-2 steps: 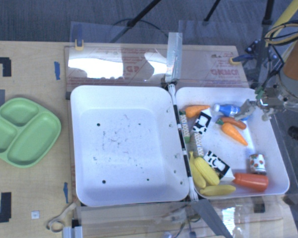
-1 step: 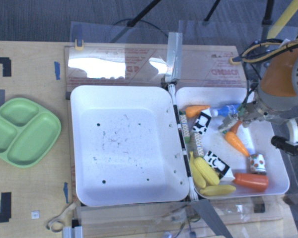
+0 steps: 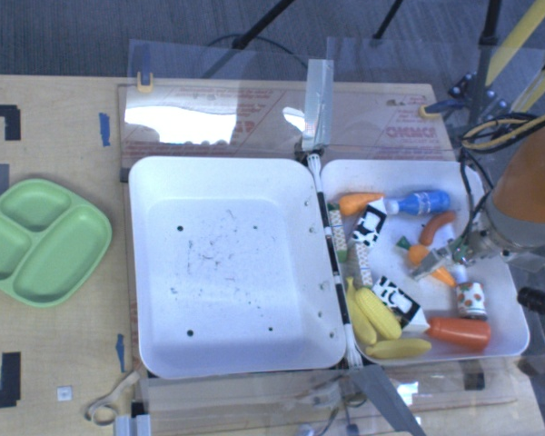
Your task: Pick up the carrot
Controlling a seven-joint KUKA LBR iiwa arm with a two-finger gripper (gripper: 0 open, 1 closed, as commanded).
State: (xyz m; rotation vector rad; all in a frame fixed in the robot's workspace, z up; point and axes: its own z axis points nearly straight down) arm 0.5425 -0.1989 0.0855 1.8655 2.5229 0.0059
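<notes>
Several toy foods lie in the right bin point(image 3: 513, 309). An orange carrot point(image 3: 361, 203) with a green stub lies at the bin's far left, next to a black-and-white patterned box point(image 3: 371, 226). My gripper point(image 3: 449, 260) reaches in from the right and hangs low over the bin's middle. Right at its tip is a small orange piece point(image 3: 420, 254) with a green bit beside it; whether they touch is unclear. A larger red-orange vegetable point(image 3: 460, 332) with a dark green end lies along the near wall.
A blue bottle point(image 3: 421, 203) and a red sausage point(image 3: 436, 228) lie at the far side. Yellow corn point(image 3: 374, 312), a banana point(image 3: 400, 347) and a small spotted jar point(image 3: 472, 299) sit toward the front. The left bin point(image 3: 227, 262) adjoins; a green divided plate point(image 3: 44, 241) rests far left.
</notes>
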